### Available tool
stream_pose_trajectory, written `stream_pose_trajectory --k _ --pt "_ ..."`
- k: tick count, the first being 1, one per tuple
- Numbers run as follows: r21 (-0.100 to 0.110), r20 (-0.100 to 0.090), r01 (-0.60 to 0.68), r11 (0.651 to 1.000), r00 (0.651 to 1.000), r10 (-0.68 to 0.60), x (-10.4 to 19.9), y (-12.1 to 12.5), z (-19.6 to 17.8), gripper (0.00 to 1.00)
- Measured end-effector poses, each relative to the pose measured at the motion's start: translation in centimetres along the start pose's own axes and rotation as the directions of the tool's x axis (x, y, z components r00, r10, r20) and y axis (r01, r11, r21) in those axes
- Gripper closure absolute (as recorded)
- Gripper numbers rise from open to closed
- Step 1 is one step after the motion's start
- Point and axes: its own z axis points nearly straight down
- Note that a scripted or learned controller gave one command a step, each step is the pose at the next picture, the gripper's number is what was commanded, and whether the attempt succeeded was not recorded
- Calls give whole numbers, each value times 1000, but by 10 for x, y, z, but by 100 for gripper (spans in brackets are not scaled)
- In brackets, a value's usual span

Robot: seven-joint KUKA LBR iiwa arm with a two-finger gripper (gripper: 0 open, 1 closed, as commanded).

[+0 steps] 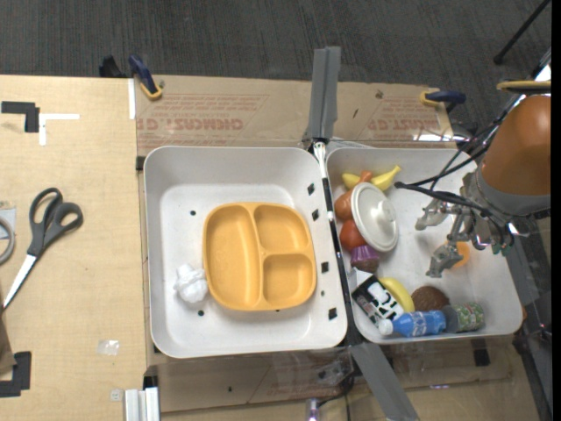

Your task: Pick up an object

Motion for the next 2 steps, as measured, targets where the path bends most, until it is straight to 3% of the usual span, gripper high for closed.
stream_pose_trajectory --k 1,2 --pt "2 1 -130 992 992 130 -68 91 7 0" --pt "4 42 -217 976 975 216 75 62 -1 0"
